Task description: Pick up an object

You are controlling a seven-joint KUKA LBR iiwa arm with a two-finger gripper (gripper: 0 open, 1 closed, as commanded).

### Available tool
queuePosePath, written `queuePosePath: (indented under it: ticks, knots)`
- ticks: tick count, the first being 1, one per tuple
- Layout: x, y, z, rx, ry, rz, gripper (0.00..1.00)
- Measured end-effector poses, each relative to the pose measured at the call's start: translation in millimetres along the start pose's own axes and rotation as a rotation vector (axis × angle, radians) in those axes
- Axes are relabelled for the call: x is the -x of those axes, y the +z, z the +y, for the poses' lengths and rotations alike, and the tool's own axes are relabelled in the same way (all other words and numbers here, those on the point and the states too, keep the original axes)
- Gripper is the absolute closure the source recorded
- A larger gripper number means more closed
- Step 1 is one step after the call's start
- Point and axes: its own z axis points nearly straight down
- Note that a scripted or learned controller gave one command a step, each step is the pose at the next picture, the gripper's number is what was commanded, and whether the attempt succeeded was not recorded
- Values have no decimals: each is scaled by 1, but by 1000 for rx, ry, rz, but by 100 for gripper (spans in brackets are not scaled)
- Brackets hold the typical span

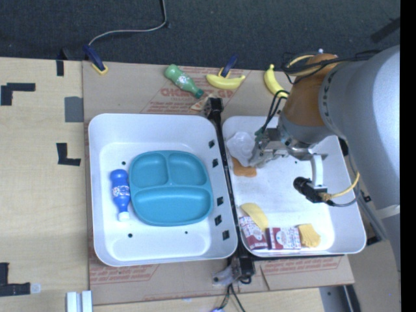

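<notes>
Grey arm [364,109] (orange-banded wrist) reaching leftward, end effector [259,153] low.

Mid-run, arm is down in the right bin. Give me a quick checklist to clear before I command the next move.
1. Gripper over the right bin: ok, near its upper left corner.
2. Target under the gripper: ok, clear crumpled item and orange piece lie right there.
3. Object held between the fingers: cannot tell.
4. Clearance from the divider: not ok, gripper works close beside it.
5. Other right-bin items out of the way: ok, red and white packet and yellow pieces sit at the near edge.
</notes>
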Motion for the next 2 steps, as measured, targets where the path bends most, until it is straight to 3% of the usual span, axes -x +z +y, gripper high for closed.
queuePosePath:
  ticks: [1, 2]
  knots:
    - [0, 0, 0, 0, 0, 0, 0]
    - [0, 12, 32, -5, -1, 0, 0]
